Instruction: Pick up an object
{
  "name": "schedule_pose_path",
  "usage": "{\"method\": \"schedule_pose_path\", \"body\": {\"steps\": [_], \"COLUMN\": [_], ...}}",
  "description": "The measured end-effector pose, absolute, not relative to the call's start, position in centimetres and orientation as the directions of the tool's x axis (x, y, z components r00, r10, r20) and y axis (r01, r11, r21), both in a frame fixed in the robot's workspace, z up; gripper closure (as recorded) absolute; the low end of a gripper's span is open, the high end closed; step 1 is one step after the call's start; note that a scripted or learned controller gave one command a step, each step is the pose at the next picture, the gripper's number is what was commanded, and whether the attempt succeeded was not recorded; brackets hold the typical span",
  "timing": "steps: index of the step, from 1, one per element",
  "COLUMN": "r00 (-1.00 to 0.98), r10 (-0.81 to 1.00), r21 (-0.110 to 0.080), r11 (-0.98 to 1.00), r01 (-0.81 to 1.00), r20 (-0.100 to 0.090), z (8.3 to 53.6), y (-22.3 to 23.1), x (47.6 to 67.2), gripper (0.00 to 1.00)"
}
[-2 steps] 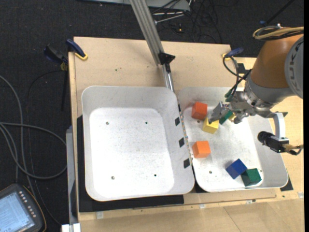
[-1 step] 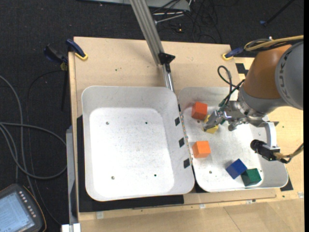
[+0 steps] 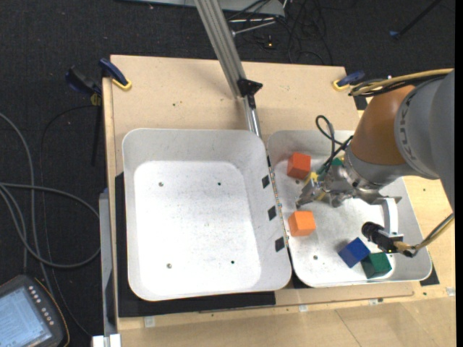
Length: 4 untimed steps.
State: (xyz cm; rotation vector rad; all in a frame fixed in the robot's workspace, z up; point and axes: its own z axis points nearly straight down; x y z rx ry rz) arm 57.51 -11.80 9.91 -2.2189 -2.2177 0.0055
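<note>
gripper (image 3: 311,194) over right bin (image 3: 412,215), between two orange cubes (image 3: 299,165) (image 3: 302,223) | finger state: cannot tell | blue cube (image 3: 354,252) touching green cube (image 3: 377,264), at bin's near corner

Four blocks (image 3: 302,223) lie in the right bin (image 3: 416,208).

The arm (image 3: 427,132) is a thick, rounded grey cylinder with a broad, glossy orange band (image 3: 380,132) above the wrist. Below the band sits a grey wrist section. Black cables with yellow and green strands loop beside it. The gripper (image 3: 312,194) is small, metallic and dark-detailed.
</note>
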Motion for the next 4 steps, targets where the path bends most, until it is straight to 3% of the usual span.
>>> {"method": "schedule_pose_path", "body": {"steps": [1,4], "r00": [0.001,-0.003], "r10": [1.000,1.000], "r21": [0.000,0.008], "r11": [-0.001,0.003], "r01": [1.000,1.000], "r20": [0.000,-0.002], "z": [11.3,27.2], "y": [-11.9,-12.7], "x": [57.7,58.5], "gripper": [1.00,1.00]}}
